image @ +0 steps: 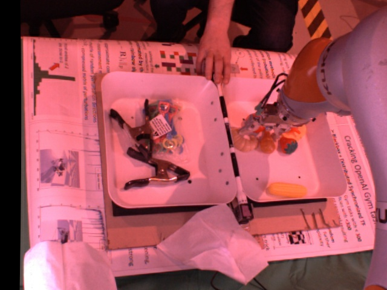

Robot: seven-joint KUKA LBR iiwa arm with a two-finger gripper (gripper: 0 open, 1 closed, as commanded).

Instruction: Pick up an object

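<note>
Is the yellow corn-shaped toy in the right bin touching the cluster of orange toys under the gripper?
Apart. The camera view shows bare white bin floor between the yellow corn-shaped toy and the cluster of orange toys.

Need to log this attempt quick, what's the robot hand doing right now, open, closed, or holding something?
Hand: down in the right bin, over the cluster of small toys; its state cannot be told from this view.

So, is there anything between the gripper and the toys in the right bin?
Nothing visible. The gripper is low in the right bin, right at the cluster of small orange toys. The yellow corn toy lies apart, near the front edge.
</note>
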